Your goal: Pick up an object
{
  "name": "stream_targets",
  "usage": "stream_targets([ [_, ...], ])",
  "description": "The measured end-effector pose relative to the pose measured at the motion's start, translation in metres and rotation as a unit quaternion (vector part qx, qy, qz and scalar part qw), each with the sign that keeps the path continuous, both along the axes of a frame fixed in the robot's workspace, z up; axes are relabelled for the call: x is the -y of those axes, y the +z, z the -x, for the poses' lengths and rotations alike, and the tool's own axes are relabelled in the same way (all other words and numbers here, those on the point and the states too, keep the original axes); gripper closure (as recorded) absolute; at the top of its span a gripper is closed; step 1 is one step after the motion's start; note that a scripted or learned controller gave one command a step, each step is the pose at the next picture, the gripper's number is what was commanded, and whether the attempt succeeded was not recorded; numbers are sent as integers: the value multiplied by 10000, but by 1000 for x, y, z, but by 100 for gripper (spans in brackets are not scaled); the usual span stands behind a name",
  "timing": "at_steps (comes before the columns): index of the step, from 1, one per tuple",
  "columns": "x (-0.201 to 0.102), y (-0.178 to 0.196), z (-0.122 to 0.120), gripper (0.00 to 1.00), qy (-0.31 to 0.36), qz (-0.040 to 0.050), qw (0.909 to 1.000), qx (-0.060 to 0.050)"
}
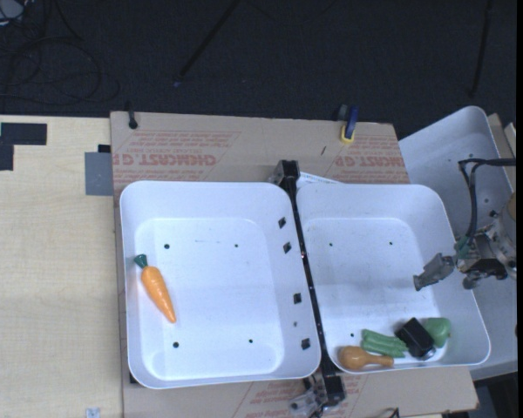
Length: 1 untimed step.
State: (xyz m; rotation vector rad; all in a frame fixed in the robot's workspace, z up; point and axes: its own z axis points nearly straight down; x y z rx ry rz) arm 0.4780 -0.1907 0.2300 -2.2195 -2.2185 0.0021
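Observation:
An orange toy carrot with a green top lies near the left wall of the left bin. In the front right corner of the right bin a green pod-shaped piece, a black block, a green rounded piece and an orange-yellow gourd shape are bunched together. My gripper hangs over the right bin's right edge, above and behind that cluster. Its fingers are spread, open, with nothing between them.
A black divider runs between the two bins. Both bins rest on a cardboard sheet on the bench. A yellow and blue clamp sits at the cardboard's far edge. Cables hang by the arm at the right.

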Motion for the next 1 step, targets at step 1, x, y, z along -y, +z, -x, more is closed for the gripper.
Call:
stream_targets([
  [1,-28,188,-80,0,35,34,9999,112],
])
